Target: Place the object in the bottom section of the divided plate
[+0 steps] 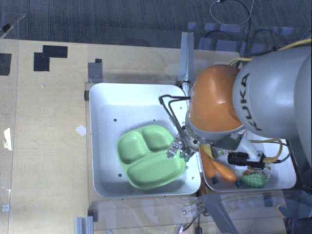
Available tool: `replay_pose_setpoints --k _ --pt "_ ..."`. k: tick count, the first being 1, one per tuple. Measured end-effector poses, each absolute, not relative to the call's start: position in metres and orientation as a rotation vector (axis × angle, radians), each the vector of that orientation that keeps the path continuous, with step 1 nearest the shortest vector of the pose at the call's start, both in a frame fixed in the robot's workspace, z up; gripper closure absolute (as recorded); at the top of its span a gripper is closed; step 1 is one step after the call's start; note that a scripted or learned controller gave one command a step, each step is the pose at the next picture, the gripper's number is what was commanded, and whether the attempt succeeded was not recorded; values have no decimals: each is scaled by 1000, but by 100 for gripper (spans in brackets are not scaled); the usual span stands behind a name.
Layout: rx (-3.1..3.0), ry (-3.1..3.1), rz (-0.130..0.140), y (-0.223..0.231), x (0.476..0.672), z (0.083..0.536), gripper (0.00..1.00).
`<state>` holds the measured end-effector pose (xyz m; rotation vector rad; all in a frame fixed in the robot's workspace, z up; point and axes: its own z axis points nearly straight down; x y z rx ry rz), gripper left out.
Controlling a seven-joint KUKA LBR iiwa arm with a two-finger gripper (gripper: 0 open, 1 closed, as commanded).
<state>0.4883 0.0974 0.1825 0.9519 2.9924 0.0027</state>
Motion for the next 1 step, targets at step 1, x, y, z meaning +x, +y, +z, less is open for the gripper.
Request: replay_pose_setpoints --k 1 --pt "757 3049 2 162 488 153 100"
